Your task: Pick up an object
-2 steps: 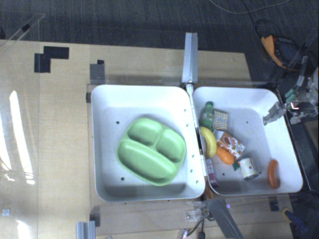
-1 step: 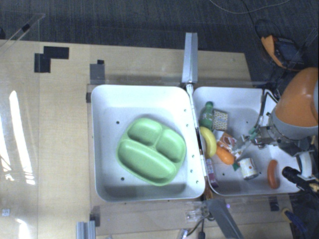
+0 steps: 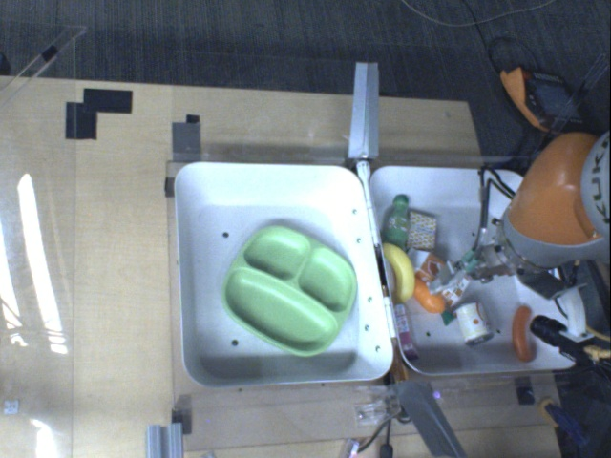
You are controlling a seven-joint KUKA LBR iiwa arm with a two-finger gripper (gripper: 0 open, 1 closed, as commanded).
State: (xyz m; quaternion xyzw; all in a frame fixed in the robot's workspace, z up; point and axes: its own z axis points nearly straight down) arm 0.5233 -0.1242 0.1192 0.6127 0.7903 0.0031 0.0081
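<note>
Gripper (image 3: 465,280) low in the right bin (image 3: 496,184), among a banana (image 3: 400,271), can (image 3: 472,322) and clutter; its grip state unclear. Nothing visibly lifted yet.

Two bins sit side by side on the bench (image 3: 105,284), split by a metal divider (image 3: 365,113). The left bin (image 3: 200,218) holds a three-compartment tray (image 3: 289,286) near its middle. In the right bin (image 3: 496,356), a bottle (image 3: 396,220) lies against the left wall with a banana (image 3: 401,272) just in front of it; a can (image 3: 472,322) lies farther right, and a sausage-shaped piece (image 3: 521,333) beyond it. The arm (image 3: 554,203) reaches over this bin from the right.
</note>
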